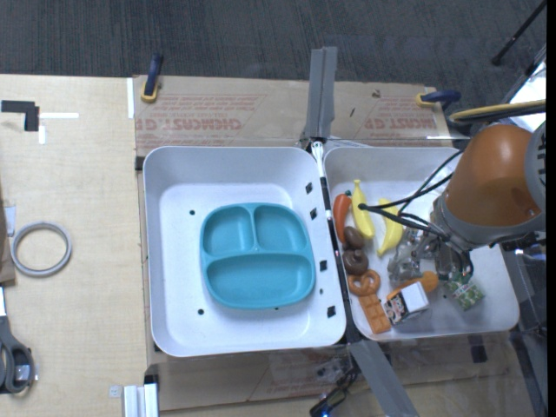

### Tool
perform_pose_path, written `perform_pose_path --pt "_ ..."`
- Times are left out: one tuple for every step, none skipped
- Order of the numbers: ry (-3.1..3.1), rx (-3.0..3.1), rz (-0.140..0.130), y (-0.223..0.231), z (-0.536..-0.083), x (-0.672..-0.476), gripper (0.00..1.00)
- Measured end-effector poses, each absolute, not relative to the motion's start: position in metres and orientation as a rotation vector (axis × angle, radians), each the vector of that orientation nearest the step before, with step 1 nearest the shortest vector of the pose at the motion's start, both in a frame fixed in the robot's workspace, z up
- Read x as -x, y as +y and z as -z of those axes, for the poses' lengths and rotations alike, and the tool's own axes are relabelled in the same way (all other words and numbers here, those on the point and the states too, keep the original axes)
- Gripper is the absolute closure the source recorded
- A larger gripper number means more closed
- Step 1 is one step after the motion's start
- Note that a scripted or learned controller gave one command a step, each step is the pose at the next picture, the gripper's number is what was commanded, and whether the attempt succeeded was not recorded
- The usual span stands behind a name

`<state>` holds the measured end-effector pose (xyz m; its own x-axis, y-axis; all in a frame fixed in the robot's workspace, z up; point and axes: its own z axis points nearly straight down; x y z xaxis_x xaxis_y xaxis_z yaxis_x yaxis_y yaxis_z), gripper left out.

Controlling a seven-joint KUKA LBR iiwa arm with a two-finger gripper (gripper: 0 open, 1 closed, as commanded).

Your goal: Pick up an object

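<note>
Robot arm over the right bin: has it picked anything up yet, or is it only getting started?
Nothing looks lifted yet. The arm is low over the right bin, its gripper among the toy food near a banana. Whether it has hold of anything is unclear. The grab and lift remain.

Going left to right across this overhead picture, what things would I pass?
Scissors → roll of tape → left bin → teal divided plate → pretzel → small box → broccoli, by the right bin's far side.
</note>
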<state>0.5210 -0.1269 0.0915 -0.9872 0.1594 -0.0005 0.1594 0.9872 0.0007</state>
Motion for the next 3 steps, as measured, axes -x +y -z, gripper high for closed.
perform_pose_path --pt "3.081 -0.607 0.0 -0.179 -0.092 -0.567 1.0" --pt "2.753 -1.513 0.001 -0.203 -0.092 -0.593 1.0" --pt "2.753 -1.515 0.002 -0.204 -0.091 -0.593 0.0"
